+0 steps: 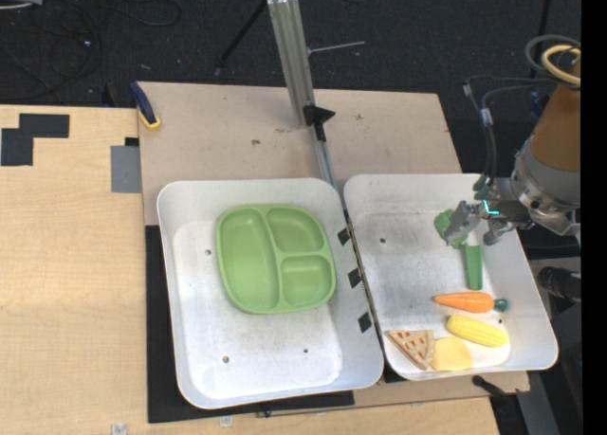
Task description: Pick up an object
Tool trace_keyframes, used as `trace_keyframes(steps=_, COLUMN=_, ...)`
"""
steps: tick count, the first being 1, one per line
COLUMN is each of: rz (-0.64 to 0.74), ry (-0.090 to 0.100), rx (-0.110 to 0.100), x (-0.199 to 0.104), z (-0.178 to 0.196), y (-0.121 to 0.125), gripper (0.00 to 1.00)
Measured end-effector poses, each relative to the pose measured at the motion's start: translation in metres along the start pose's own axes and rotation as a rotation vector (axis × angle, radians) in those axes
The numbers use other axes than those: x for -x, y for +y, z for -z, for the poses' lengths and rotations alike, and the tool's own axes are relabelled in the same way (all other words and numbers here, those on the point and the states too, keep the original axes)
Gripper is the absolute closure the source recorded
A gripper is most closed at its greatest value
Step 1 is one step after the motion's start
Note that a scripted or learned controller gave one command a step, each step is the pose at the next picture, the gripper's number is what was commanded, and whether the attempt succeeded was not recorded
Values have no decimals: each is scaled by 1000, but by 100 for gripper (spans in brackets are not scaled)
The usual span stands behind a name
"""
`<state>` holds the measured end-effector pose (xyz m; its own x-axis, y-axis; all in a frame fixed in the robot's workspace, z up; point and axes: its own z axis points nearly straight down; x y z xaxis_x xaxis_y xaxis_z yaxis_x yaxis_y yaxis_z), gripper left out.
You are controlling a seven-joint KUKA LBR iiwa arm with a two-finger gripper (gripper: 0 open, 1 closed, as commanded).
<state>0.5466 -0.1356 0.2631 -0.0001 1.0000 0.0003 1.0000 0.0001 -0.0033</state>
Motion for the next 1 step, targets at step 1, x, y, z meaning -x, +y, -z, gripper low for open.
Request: trace_keyframes(steps=1, rz=0, ry=0, rx=2, x=0, z=1, y=0, gripper=0)
